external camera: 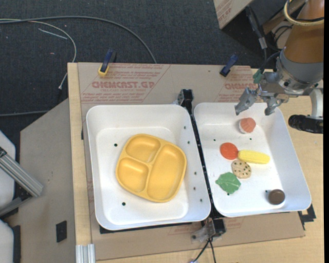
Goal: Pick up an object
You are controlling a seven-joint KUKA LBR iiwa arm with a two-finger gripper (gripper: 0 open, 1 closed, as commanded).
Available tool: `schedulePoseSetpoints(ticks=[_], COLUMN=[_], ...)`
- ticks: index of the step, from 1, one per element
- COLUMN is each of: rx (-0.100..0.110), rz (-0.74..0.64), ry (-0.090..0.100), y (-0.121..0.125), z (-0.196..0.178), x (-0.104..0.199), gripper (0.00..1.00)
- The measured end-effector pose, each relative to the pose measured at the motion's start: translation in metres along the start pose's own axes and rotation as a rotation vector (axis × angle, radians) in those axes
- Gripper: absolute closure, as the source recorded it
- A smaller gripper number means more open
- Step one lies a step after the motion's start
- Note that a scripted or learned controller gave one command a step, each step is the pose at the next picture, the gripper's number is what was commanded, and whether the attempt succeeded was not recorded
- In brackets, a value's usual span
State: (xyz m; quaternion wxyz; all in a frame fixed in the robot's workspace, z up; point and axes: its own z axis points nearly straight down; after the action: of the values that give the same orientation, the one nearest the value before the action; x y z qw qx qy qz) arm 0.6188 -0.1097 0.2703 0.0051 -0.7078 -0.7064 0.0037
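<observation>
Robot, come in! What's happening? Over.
Gripper open, empty, over right white bin, far end. Small pink round piece nearest, untouched. Nothing in the way.

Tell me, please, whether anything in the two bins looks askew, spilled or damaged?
Only mildly: the yellow divided plate sits turned at an angle to the walls of the left bin. The small food pieces lie inside the right bin; nothing looks spilled or broken.

Grey arm with orange band cut off at our top edge, brown cardboard box likewise, small brown round thing too small for us to name.
</observation>
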Motion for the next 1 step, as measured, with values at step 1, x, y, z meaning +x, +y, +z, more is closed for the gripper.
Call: schedulePoseSetpoints(ticks=[1], rx=[-0.011], rz=[-0.002], ry=[-0.001], y=[0.0018], z=[-0.0061], x=[0.0001], gripper=[0.0])
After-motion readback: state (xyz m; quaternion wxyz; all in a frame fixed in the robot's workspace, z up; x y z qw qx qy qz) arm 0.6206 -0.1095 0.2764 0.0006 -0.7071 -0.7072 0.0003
